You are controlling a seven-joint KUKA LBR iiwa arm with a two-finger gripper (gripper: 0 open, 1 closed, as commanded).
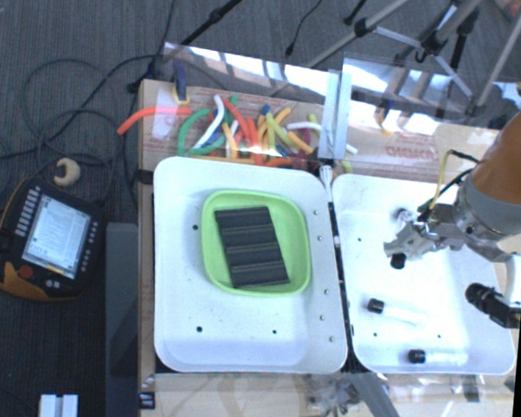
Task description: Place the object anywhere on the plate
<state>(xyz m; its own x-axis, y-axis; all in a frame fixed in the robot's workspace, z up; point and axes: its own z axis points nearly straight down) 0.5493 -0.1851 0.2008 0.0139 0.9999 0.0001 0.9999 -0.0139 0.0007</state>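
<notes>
A dark grey ridged block (251, 246) lies flat in the middle of the green plate (213, 209), which sits in the left white bin (230, 338). My gripper (401, 249) hangs over the right bin (370, 214), near its upper middle, well to the right of the plate. It is apart from the block, and nothing shows in its grasp. The grey arm with its orange band comes in from the right edge.
Two white pens with black caps lie in the right bin, one (397, 311) at its middle and one (439, 358) near the front rim. Coloured cables (240, 132) are piled behind the left bin. A teach pendant (47, 237) lies on the floor at left.
</notes>
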